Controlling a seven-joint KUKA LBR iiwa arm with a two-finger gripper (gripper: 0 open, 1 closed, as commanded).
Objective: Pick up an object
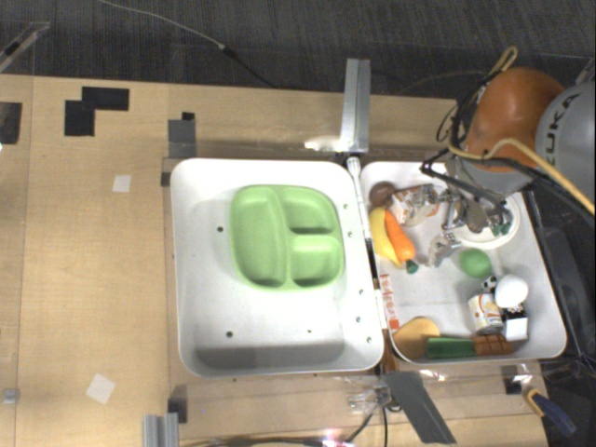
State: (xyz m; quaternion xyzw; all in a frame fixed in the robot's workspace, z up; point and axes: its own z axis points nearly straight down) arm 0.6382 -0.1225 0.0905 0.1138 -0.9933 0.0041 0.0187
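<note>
The right bin [545,277] holds several small objects. An orange carrot [399,239] lies next to a yellow banana [378,235] at its left side, with a brown piece [382,194] above them. A green ball [476,263] sits mid-right. My gripper [447,238] hangs low over the bin's upper middle, between the carrot and the green ball, just left of the ball. I see nothing held in it.
The left bin [200,333] carries a green divided plate [286,236]. Along the right bin's lower edge lie a tan disc [419,328], a green block [451,347], a brown bar [492,345], a white ball [510,291] and a small can [483,312]. The arm [521,119] crosses the upper right corner.
</note>
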